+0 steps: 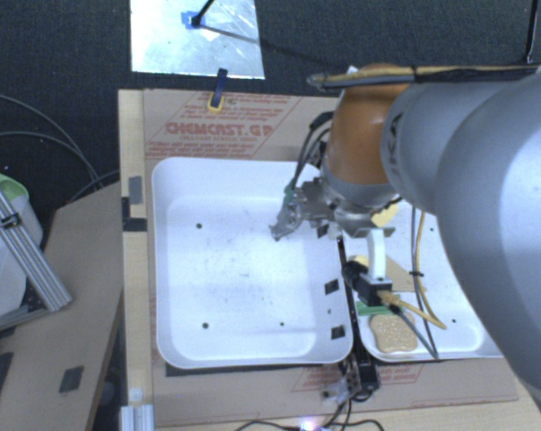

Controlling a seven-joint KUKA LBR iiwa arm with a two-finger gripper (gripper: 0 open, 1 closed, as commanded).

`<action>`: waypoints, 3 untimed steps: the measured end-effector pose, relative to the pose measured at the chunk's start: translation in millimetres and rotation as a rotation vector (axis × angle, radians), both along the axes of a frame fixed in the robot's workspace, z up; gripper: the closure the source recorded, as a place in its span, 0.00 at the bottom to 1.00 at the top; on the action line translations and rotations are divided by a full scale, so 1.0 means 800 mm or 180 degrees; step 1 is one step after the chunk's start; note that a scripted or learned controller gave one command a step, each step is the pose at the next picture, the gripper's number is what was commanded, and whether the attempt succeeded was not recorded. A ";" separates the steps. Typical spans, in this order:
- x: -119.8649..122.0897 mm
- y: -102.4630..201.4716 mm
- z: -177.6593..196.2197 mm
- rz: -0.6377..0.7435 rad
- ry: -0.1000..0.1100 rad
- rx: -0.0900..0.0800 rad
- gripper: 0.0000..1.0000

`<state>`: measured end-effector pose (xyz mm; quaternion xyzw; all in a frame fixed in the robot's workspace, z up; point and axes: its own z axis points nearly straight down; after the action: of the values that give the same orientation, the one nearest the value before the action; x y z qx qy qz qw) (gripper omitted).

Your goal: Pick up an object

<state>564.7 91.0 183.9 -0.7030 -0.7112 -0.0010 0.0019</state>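
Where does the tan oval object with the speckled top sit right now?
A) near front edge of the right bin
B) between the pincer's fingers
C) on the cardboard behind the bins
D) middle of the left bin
A: the tan oval object lies in the right bin, near its front edge and close to the divider between the two bins.

My arm [485,196] comes in from the right, a broad grey link sweeping across the upper right of the camera view and filling that side. At its inner end I see the orange band [364,137], rounded and glossy, sitting just above the wrist. Below the band the grey wrist flange [360,209] narrows, with dark cables looping off its left side. The end effector [292,215] juts down and to the left from the flange, small and metallic. I can't make out how it is set at this angle.
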 end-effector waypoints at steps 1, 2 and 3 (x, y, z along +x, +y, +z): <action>-0.080 0.026 0.097 -0.0012 -0.0019 0.0001 0.00; -0.103 0.046 -0.089 -0.0031 0.0045 -0.0020 0.00; -0.031 0.096 -0.127 -0.0017 -0.0012 -0.0008 0.00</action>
<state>539.8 167.5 82.6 -0.7049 -0.7093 -0.0014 -0.0003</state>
